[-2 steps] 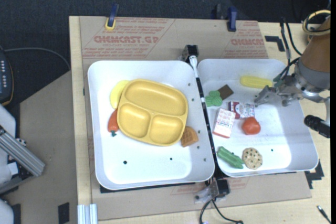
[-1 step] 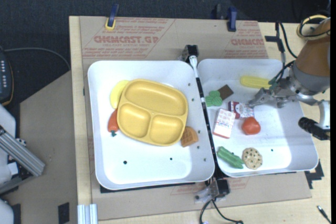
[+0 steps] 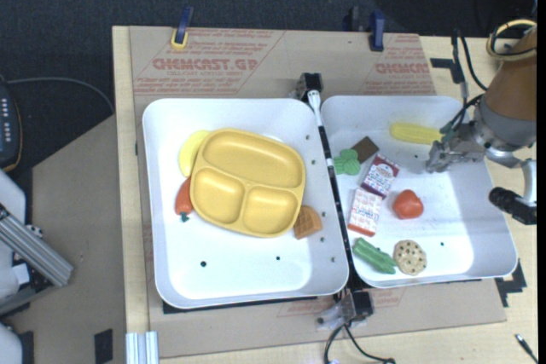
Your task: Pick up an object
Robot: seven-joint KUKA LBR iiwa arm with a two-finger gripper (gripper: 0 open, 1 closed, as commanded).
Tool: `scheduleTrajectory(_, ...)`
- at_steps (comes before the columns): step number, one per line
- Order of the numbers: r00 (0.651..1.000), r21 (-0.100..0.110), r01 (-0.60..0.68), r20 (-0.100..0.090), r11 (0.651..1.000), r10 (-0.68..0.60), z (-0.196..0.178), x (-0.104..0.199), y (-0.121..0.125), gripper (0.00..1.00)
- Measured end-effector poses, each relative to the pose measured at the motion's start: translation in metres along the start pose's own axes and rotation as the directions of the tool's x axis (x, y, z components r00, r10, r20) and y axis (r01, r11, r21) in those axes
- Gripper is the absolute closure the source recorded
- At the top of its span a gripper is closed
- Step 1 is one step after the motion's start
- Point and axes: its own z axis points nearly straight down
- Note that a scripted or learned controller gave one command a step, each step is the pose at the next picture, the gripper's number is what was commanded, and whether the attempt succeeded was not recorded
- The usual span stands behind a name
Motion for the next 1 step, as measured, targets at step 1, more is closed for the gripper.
scheduleTrajectory(1,1.000,0.004,-0.002,0.001,1.000,0.002,-0.0496,0.0032,-0.0075,1.00)
